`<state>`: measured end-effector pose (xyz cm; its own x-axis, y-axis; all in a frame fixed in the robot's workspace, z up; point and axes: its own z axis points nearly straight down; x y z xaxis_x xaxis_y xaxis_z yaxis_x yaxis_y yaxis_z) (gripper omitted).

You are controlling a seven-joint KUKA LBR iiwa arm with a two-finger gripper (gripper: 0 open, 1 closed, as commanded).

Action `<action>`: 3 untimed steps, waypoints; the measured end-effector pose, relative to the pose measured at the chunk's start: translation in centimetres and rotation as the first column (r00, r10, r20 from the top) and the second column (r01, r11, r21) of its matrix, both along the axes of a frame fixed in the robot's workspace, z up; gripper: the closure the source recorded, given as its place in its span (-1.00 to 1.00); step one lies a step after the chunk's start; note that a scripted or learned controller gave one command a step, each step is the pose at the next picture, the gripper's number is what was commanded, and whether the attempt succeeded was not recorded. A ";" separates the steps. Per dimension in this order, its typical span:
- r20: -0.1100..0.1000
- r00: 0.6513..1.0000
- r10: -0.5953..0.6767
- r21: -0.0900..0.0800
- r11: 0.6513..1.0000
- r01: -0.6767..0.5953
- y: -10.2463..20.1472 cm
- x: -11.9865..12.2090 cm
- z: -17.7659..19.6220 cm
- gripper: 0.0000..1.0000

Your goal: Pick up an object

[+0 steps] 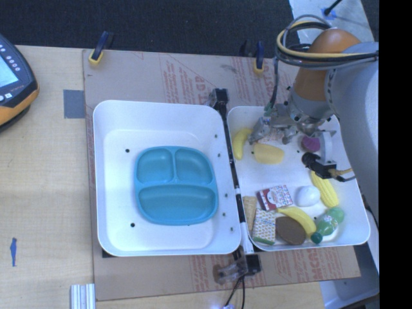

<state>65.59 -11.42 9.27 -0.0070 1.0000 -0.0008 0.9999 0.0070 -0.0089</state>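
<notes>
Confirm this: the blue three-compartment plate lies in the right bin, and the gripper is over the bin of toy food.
Not quite. The camera view shows the blue three-compartment plate in the left white bin, not the right. The rest stands: the gripper is over the right white bin of toy food.

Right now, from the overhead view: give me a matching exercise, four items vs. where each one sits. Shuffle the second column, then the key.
Items
1. blue divided plate
2. gripper
3. corn cob
4. orange-and-grey handheld unit

Places
A. far end of the right bin, above a yellow lemon-shaped toy
B. on the bench at the picture's left edge
C. middle of the left bin
D. right side of the right bin, beside a white egg-like piece

Pairs: 1-C, 2-A, 3-D, 4-B
</notes>
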 end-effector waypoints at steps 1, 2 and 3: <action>0.003 1.000 0.003 -0.001 1.000 -0.003 0.0 0.0 1.1 1.00; -0.004 1.000 -0.011 0.001 1.000 0.011 -5.4 -11.9 2.1 1.00; 0.015 1.000 -0.002 -0.003 1.000 0.002 -7.8 -4.5 8.5 1.00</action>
<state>61.11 -19.23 17.77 -0.0054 1.0000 -0.0038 1.0000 0.0054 0.0063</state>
